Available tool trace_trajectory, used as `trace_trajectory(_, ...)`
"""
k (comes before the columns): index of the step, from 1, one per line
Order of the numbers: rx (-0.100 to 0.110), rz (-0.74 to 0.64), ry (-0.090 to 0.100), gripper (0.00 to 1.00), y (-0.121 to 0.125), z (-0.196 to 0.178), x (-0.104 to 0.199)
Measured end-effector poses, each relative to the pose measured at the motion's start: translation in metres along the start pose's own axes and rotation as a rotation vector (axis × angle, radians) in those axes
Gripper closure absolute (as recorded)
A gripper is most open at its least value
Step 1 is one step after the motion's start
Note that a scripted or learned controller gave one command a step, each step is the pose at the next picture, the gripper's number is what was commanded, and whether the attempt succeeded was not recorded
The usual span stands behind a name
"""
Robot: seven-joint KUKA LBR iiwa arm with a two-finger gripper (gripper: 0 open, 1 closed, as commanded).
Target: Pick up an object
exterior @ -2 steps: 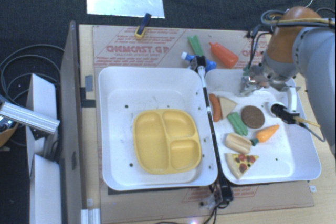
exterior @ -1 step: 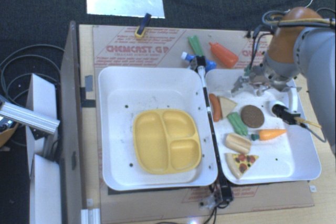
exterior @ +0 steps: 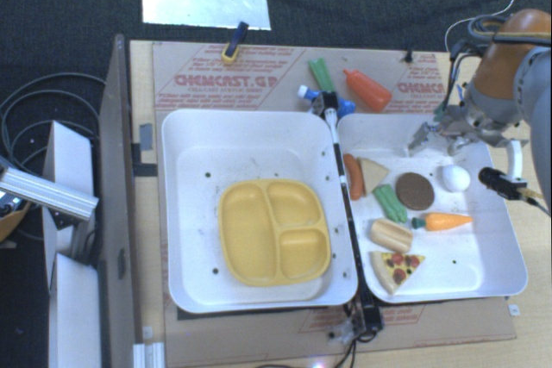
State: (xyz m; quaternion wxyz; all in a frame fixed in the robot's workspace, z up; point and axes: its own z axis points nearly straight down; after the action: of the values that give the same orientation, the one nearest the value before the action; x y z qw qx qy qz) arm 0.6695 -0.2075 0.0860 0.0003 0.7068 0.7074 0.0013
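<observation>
Hovering my gripper (exterior: 448, 136) over the right bin's (exterior: 509, 258) far edge, fingers apart and empty; I should centre above the white egg (exterior: 454, 178) before descending.

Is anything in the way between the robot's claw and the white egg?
Nothing visible blocks it. The gripper hangs over the top of the right bin, and the white egg lies just below it with bare bin floor between them. The brown round patty sits beside the egg, not in the path.
</observation>
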Motion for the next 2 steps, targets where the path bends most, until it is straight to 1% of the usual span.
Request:
trace_trajectory(1, 0.005, -0.007, 0.000, 0.00, -0.053, 0.002, 0.086)
trace_trajectory(2, 0.004, 0.001, -0.001, 0.00, -0.104, 0.002, 0.068)
